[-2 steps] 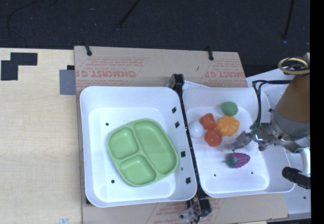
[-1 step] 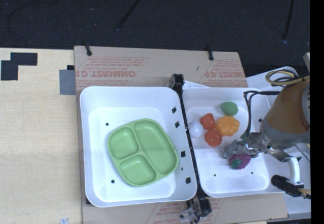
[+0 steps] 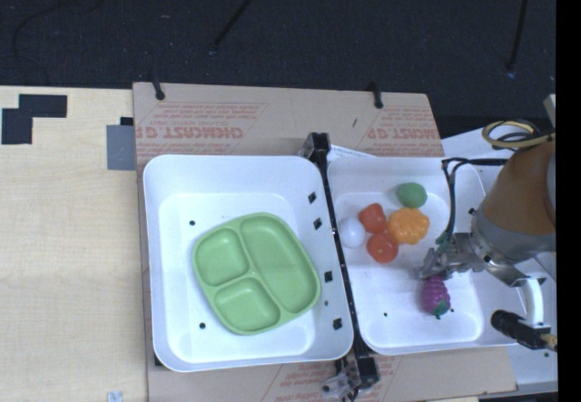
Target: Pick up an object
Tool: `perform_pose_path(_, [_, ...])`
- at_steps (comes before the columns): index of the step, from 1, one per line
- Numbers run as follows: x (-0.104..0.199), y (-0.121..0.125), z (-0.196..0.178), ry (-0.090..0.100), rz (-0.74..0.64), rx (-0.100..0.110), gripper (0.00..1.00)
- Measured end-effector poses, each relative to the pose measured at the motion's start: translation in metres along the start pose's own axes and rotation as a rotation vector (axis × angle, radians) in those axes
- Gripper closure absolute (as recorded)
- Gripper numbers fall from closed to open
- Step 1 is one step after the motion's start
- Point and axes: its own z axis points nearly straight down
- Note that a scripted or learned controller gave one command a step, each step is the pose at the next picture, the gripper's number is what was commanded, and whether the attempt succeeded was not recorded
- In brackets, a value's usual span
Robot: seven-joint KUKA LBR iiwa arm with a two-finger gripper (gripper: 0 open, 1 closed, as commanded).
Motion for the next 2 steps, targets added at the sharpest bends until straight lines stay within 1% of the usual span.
perform_pose_path(1, [-0.007, -0.008, -0.052, -0.003, 0.001, -0.006, 1.0])
perform_pose_path(2, [-0.008, -0.009, -0.115, -0.003, -0.005, -0.008, 1.0])
